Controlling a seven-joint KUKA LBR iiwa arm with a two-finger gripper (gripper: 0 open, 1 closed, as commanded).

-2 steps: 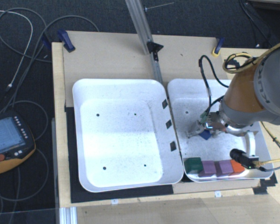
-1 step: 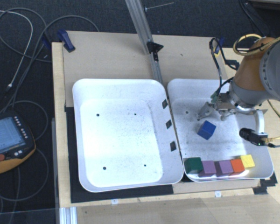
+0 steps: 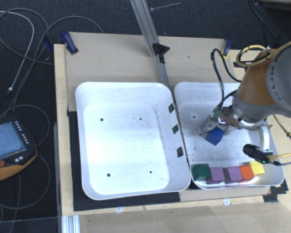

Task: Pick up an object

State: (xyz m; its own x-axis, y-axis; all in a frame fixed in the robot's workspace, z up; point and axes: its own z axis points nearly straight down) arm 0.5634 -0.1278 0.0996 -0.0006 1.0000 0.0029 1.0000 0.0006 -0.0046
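Observation:
A blue block (image 3: 214,137) sits tilted in the middle of the right bin (image 3: 194,96). My gripper (image 3: 212,128) hangs right over it, touching or nearly touching its top edge. The grey wrist hides how the gripper meets the block. Along the bin's front wall stands a row of blocks: green (image 3: 201,171), purple (image 3: 216,174), a second purple (image 3: 233,174), orange (image 3: 246,172) and yellow (image 3: 257,168).
The left bin (image 3: 87,96) lies beside the right one, with a ridge between them. A slanted metal pole (image 3: 144,18) crosses the back of the bench. Cables (image 3: 218,67) loop near the arm. A teach pendant (image 3: 7,144) rests off the bench at left.

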